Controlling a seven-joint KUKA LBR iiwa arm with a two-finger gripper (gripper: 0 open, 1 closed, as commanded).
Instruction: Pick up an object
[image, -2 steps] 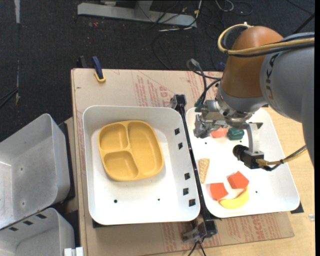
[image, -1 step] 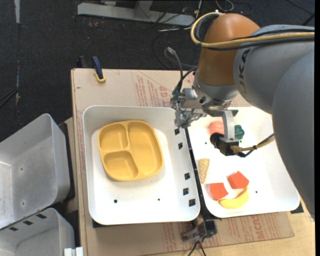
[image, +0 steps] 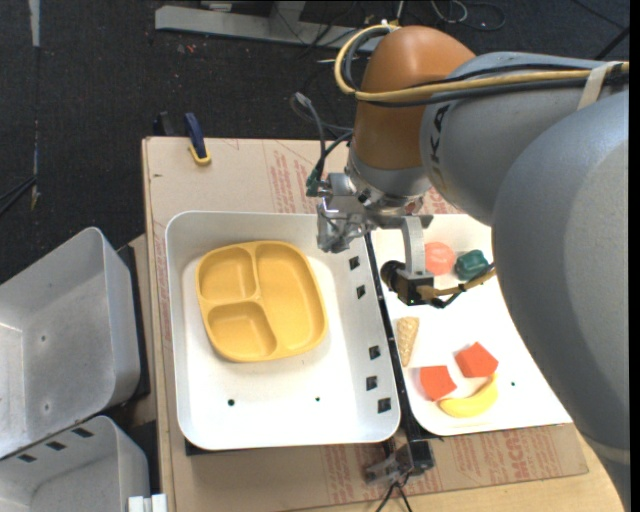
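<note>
Here | end effector (image: 345, 232) over bin divider (image: 385, 320) | grip state unclear, possibly empty | no legible writing

Big grey arm (image: 540, 150) w/ orange dome band; yellow & black cables loop over it, metal gripper (image: 340, 225) hardware just below.

The arm (image: 520, 150) covers the right bin's (image: 530, 400) far and right parts. The tool (image: 345, 225) is too dark and cluttered to read. A green piece (image: 472, 265) sits half under the arm. The grey tub (image: 60, 330) runs off the left edge.
</note>
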